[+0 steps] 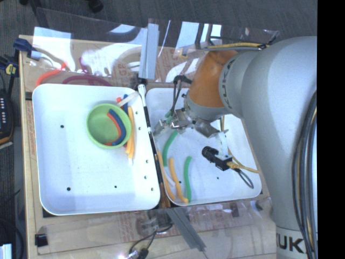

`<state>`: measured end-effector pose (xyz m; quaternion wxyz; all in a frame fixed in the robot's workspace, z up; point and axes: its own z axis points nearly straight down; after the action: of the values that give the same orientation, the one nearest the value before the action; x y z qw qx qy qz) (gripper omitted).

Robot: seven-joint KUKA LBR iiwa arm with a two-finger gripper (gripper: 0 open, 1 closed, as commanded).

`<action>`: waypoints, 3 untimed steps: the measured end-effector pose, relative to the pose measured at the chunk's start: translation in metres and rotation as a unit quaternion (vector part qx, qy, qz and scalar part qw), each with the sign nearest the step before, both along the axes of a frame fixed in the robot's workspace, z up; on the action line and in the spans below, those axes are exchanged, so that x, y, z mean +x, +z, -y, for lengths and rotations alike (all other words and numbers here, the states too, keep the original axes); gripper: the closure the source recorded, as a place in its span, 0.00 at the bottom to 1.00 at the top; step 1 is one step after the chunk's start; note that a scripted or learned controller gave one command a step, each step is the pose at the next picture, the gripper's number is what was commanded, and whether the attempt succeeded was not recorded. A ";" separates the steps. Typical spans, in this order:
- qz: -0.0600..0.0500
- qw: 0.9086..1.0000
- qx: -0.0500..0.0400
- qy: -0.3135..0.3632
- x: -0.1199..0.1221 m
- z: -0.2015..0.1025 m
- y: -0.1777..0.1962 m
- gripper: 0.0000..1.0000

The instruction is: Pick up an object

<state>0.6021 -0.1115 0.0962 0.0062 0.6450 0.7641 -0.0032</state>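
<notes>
My gripper (170, 124) hangs low over the upper left part of the right bin (245, 144), close to the wall between the two bins. A green stick (170, 143) lies directly under it, its upper end reaching up to the gripper. Whether that stick is gripped cannot be told. A second green stick (187, 176) lies lower in the same bin, beside a curved orange stick (174, 178). The grey arm with its orange band (207, 85) covers the right bin's upper right.
The left bin (64, 161) holds a green bowl (102, 125) with red and blue pieces inside, and an orange stick (130, 139) along the bowl's right side. Loose clutter lies on the bench behind the bins.
</notes>
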 end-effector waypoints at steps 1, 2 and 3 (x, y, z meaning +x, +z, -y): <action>-0.001 0.999 0.006 -0.040 0.038 0.006 -0.002 0.00; -0.001 0.999 0.007 -0.038 0.039 0.005 0.008 1.00; -0.001 0.999 0.007 -0.038 0.039 0.005 0.008 0.00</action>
<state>0.6408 -0.1165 0.1046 0.0005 0.6733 0.7393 0.0013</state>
